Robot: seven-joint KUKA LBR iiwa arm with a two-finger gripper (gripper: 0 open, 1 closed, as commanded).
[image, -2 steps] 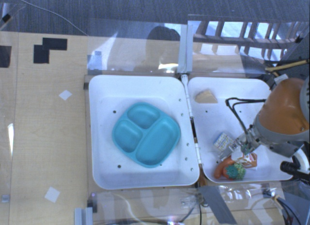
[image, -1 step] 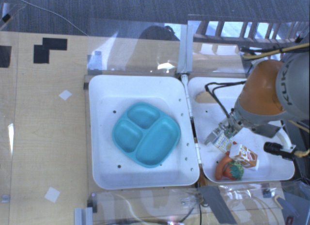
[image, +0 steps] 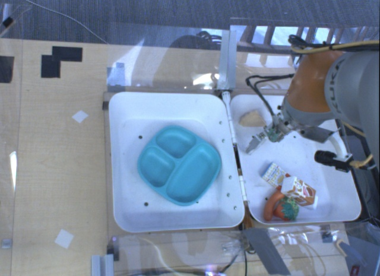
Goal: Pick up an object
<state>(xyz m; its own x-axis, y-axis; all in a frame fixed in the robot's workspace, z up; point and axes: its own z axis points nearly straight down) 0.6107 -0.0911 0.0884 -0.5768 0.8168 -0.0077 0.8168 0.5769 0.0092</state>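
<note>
The arm (image: pixel 332 85) reaches in from the right, orange band bright above the wrist, and hangs over the right bin (image: pixel 350 209). Its gripper (image: pixel 256 143) sits low near that bin's left wall, close to the divider between the two bins. How the pincer stands cannot be told from up here; the tip is small and dark against the white floor, and nothing shows gripped in it.

Just up and left of the wrist lies a pale tan lump (image: pixel 252 118) in the bin's far corner, apart from the tip. Toward the near side, a small carton (image: pixel 274 174) rests beside a white and orange box (image: pixel 301 192), with an orange carrot-like toy (image: pixel 272 205) and a green piece (image: pixel 290 209) touching below it.

In the left bin (image: pixel 127 209), a blue divided plate (image: pixel 179 164) lies flat in the middle.
</note>
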